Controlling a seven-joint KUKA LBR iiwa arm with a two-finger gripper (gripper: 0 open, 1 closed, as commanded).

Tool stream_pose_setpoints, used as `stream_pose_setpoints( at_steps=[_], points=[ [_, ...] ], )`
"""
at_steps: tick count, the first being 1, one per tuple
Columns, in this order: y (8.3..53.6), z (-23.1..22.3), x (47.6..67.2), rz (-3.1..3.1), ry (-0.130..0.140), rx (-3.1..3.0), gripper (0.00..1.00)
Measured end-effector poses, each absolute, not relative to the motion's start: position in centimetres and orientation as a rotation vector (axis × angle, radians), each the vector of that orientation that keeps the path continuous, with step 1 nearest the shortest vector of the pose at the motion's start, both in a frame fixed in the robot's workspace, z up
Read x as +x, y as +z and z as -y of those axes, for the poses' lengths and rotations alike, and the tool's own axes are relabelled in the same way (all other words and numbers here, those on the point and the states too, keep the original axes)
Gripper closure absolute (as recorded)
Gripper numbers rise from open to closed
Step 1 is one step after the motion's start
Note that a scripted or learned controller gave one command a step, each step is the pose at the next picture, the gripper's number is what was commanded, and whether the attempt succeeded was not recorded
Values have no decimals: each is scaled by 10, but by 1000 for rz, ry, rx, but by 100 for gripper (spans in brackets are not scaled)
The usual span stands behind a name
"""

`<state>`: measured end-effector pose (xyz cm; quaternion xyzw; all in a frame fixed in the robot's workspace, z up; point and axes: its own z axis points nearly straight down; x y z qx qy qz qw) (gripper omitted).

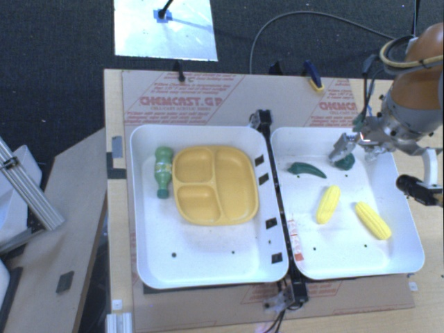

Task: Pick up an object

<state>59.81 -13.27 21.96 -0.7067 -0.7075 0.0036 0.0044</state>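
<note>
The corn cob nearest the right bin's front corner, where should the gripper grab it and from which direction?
Probably the middle of the corn cob, coming straight down, fingers closing across its narrow width. It lies flat and diagonal on the right bin, apart from the other cob.

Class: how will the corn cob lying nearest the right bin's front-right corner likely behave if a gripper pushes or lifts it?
The corn cob looks rounded and lies flat, so it probably rolls when nudged sideways. Its smooth, glossy surface suggests light, stiff plastic, possibly slippery.
</note>
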Motion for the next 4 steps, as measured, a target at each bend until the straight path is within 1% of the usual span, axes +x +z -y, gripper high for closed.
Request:
stream_pose_setpoints(
  at_steps=[1,2,3,4],
  points=[
    [227,132,601,2226,-1,-2219,0],
    [185,131,597,2223,1,-2219,0],
    [123,134,596,2222,2,-2219,0],
    [83,133,596,2223,0,-2220,0]
  ],
)
